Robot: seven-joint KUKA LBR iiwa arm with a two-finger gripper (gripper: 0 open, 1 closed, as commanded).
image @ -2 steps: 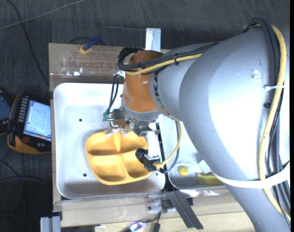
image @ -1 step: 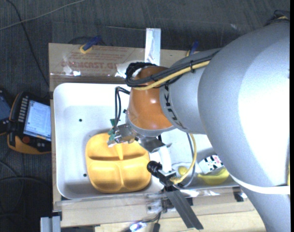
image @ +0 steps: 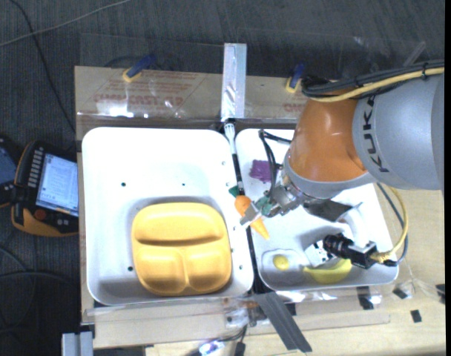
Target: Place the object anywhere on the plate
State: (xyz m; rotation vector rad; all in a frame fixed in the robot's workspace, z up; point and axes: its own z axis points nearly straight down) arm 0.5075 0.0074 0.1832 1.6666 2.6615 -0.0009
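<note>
right bin [image: 374, 199] holds banana [image: 328, 273], purple toy [image: 260, 170].

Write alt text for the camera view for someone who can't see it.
A grey and orange robot arm reaches from the right over the right white bin, its tool near a small orange carrot-shaped toy. A yellow divided plastic plate sits in the left white bin.

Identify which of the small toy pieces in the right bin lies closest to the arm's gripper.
The small orange carrot-shaped toy, at the right bin's left wall beside the gripper. The purple piece sits farther back; the yellow banana-shaped one lies near the front.
</note>
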